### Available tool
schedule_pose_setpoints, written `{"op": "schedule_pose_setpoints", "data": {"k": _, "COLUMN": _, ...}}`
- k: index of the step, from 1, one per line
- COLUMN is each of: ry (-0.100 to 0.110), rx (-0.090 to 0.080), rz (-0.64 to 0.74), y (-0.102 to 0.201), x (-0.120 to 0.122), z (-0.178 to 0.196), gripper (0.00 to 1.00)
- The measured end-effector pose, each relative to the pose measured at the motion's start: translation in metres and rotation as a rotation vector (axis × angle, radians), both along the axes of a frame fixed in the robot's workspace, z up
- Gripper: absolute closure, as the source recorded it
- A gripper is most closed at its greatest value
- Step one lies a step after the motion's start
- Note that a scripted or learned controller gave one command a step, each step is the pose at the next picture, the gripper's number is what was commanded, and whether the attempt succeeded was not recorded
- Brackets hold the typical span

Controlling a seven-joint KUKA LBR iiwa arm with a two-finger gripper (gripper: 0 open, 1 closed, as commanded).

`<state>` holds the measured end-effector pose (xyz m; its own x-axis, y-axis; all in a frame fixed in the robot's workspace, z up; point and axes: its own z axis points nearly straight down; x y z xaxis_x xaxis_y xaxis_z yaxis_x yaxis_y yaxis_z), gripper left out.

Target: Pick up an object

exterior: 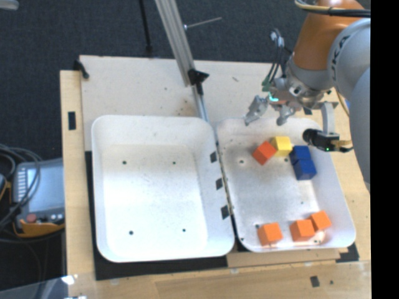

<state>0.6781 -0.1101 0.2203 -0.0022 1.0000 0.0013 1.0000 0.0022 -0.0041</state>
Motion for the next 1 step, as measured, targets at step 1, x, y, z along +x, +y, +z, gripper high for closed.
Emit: {"op": "schedule_pose_setpoints", "data": {"k": 1, "ry": -0.004, "rx": -0.003, "rz": 0.002, "y": -0.0009, "x": 0.0008, "z": 0.0031, "gripper": 0.00}}
